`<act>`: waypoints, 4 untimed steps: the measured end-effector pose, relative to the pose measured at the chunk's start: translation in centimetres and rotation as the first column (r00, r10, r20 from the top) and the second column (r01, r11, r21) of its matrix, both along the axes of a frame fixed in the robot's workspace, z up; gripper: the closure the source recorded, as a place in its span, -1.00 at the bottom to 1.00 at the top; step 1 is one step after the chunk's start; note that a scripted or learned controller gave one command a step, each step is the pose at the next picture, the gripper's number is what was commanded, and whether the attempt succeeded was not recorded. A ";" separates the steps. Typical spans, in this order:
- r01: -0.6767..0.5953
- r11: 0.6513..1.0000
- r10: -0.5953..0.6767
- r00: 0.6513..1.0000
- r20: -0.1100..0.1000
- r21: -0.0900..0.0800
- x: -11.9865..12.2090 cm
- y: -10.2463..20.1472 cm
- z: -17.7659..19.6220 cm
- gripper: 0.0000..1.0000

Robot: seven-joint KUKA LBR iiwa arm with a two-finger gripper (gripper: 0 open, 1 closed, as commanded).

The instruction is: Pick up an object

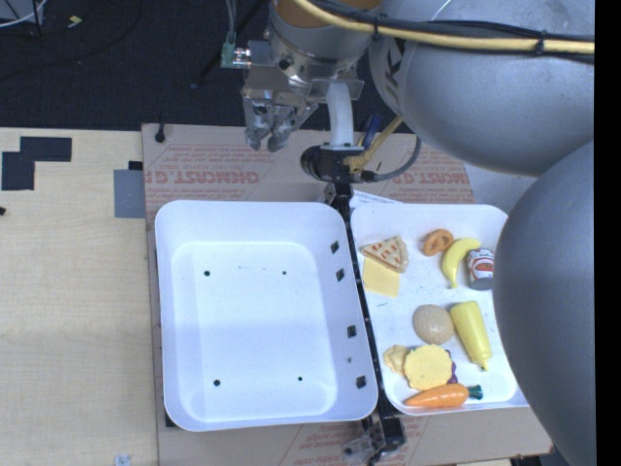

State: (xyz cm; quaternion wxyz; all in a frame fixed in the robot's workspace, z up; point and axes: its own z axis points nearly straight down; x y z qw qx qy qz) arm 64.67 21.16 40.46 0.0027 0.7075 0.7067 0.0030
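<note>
Pincer (269,134) hangs above the counter beyond the left bin (175,260); fingers near-closed, holding nothing; carrot (437,396) in right bin (495,223).

— Bench (68,289) bearing 2 white bins side by side: left bin (184,231), right bin (417,219).

— And inside the right bin?

— Cheese wedge (387,253) over a yellow block (382,279) near the divider. Small orange ring (438,242), banana (456,258), can (481,268) toward the far side. Beige ball (433,323) beside a yellow bottle (473,330). Yellow disc (428,366) lower down, carrot (441,396) against the near rim.

— Claw?

— Claw (269,132) raised beyond the left bin's far rim, over the cardboard sheet (213,173), fingers pointing down, close together, gripping nothing. Grey arm (485,76) bulking across the top right, yellow cable (437,32) running along.
</note>
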 end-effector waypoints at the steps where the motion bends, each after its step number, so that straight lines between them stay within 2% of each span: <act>1: -0.004 1.000 0.004 1.000 -0.023 -0.004 -0.5 3.2 -11.6 1.00; 2: -0.007 1.000 0.007 1.000 -0.009 -0.001 -0.3 3.1 -8.8 1.00; 3: -0.007 1.000 0.007 1.000 -0.009 -0.001 -0.3 3.2 -6.4 1.00; 4: -0.007 1.000 0.007 1.000 -0.005 0.001 -0.3 3.2 0.8 1.00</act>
